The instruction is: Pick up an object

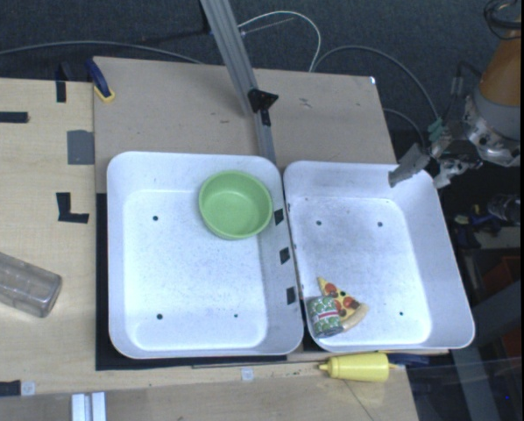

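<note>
A green bowl (pixel 236 203) sits in the left bin (pixel 139 261), near its far right corner. A small toy pizza slice on a printed card (pixel 334 309) lies in the right bin (pixel 420 261), by its near left corner. My gripper (pixel 417 167) hovers over the right bin's far right rim, well away from both objects. Nothing shows between its fingers. The arm with its orange band (pixel 504 73) comes in from the right edge.
A yellow mustard bottle (pixel 360 367) lies on the bench just in front of the right bin. A clear plastic cylinder (pixel 17 281) rests on the bench at the left. A grey metal pole (pixel 236 51) slants down to the bins' far seam.
</note>
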